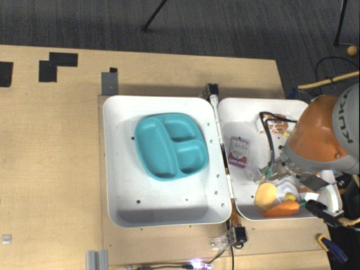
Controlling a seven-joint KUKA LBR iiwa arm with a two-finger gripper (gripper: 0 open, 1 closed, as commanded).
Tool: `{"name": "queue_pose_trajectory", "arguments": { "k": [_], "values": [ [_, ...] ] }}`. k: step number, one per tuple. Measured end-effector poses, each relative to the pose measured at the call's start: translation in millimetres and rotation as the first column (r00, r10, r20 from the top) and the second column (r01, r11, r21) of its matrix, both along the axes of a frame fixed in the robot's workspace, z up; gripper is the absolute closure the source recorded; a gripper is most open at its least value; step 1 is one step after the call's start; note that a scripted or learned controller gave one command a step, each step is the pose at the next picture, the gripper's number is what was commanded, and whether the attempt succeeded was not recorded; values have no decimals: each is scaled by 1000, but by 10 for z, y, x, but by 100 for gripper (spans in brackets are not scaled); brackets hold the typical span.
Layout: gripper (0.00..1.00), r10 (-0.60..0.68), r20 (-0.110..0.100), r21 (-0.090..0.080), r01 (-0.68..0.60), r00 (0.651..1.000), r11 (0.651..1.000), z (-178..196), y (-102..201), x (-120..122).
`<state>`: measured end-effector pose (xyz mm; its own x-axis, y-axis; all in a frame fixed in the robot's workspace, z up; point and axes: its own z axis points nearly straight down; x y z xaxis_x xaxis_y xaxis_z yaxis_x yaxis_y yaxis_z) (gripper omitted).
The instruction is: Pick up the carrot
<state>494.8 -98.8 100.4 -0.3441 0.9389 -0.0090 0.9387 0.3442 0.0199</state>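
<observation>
1. Reaching in from the right, the arm (323, 134) hangs over the right bin (243, 117), and its orange band and grey wrist cover the gripper; whether it is apart or together, I cannot tell.
2. The carrot (281, 208) lies flat against the right bin's near wall, orange, tapered, pointing roughly left to right, nothing visibly clamping it.
3. A yellow lemon-like fruit (266, 195) sits touching the carrot's upper left side.
4. A small purple-and-white packet (238, 152) lies further back in the same bin.
5. The left bin (115, 207) bears a teal divided plate (170, 145).
6. Items under the wrist are too hidden to name.
</observation>
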Motion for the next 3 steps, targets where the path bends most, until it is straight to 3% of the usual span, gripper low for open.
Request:
{"name": "queue_pose_trajectory", "arguments": {
  "k": [1, 2, 3],
  "values": [
    [100, -459, -17, 3, 459, 888, 888, 406, -33, -61],
    [0, -458, -17, 3, 459, 889, 889, 404, -34, -63],
    [0, -267, -15, 5, 267, 963, 964, -130, -155, -47]
  ]
}}
